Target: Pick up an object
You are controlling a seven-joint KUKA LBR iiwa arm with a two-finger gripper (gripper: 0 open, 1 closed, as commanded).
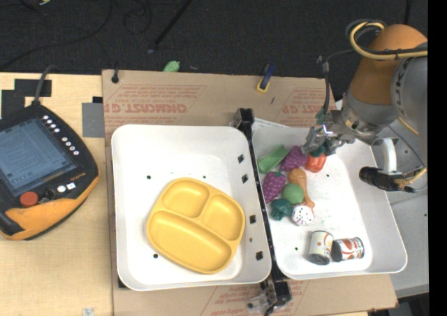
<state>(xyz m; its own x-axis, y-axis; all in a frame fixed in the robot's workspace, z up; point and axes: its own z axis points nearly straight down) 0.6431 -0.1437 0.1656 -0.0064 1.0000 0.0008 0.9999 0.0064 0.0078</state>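
Red toy [316, 162] at the right bin's [380, 238] far edge, apparently pinched between the closed fingers of the gripper [319, 145]; looks like light, rigid, smooth plastic, so best held across its narrow middle, though it could slip.

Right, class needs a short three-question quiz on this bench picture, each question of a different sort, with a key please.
1. True or false: the yellow divided plate lies in the right bin.
2. Multiple choice: the gripper is above which thing? A) the two small cans B) the red and orange toy C) the white dice
3. Fill in: the handheld control pendant rests on the bench to the ____ of both bins.

Key
1. False; it lies in the left bin.
2. B
3. left
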